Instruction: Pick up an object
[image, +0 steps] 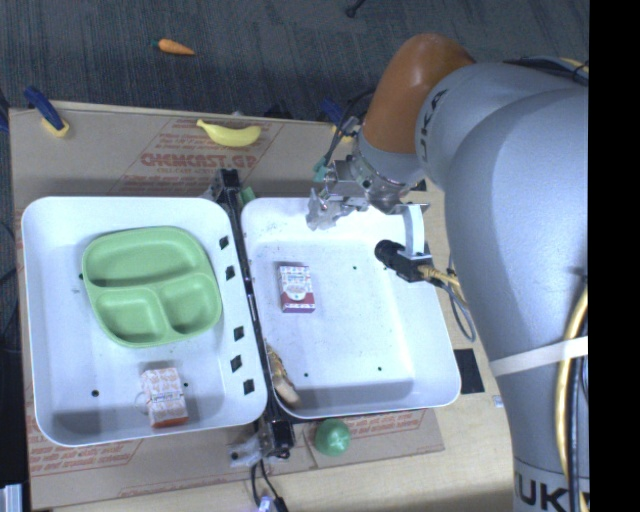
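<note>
My gripper (322, 207) hangs over the far edge of the right bin (400, 340), its metal fingers pointing down and left. A small red and white box (296, 287) lies flat in that bin, nearer the camera than the gripper and apart from it. A small tan object (280, 380) rests against the bin's left wall. In the left bin (50, 330) sit a green divided tray (152, 283) and an orange and white packet (163, 396).
A yellow banana (231, 131) lies on the cardboard behind the bins. A green ball (332, 436) sits on the cardboard in front of the right bin. Black clips (236, 290) run along the seam between the bins. The arm's grey body (510, 220) covers the right side.
</note>
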